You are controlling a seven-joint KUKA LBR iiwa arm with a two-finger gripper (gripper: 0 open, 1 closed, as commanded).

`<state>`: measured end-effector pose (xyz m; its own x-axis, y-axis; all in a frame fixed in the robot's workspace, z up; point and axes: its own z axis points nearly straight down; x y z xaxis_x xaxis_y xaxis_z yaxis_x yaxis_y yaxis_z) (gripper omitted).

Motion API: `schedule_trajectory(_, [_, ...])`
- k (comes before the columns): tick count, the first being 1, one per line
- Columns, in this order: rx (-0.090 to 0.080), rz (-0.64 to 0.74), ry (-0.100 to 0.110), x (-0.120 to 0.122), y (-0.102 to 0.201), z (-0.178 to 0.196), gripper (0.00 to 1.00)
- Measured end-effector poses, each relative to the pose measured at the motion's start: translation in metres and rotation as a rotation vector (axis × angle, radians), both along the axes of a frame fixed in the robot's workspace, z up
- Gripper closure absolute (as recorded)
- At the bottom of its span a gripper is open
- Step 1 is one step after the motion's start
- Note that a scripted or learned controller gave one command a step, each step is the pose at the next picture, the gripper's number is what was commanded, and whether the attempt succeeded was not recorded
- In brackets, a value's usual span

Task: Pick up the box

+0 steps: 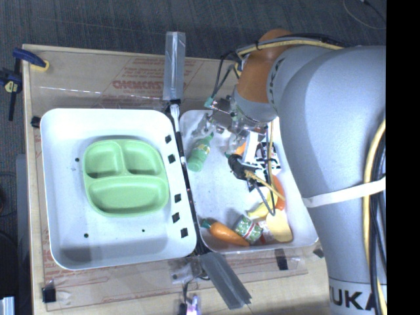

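Note:
The box (265, 155), white with black print and an orange edge, lies in the right bin (216, 195) against its far right side, partly hidden under the arm. My gripper (220, 127) hangs low over the back of that bin. It is just left of the box and right above the top of a small green bottle (197, 153). The grey wrist and orange band (257, 67) cover the bin's back right corner. I see nothing clearly held.
At the right bin's front lie a carrot (226, 235), a small green-labelled can (246, 228), a yellow item (277, 226) and an orange-red item (279, 196). The left bin (59, 241) holds a green divided plate (125, 176). The arm's body blocks the right side.

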<state>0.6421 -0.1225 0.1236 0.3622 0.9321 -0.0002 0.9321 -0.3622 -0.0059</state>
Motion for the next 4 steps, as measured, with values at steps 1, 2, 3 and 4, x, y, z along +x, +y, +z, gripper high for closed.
schedule_trajectory(1, [-0.002,-0.023,-0.001,-0.025,-0.022,-0.032,0.0])
schedule_trajectory(2, [0.0,-0.02,0.002,-0.025,-0.021,-0.022,1.0])
schedule_trajectory(3, [0.0,0.009,-0.002,0.003,0.057,0.069,1.0])
schedule_trajectory(4, [-0.001,0.416,-0.005,0.015,0.013,0.161,1.0])
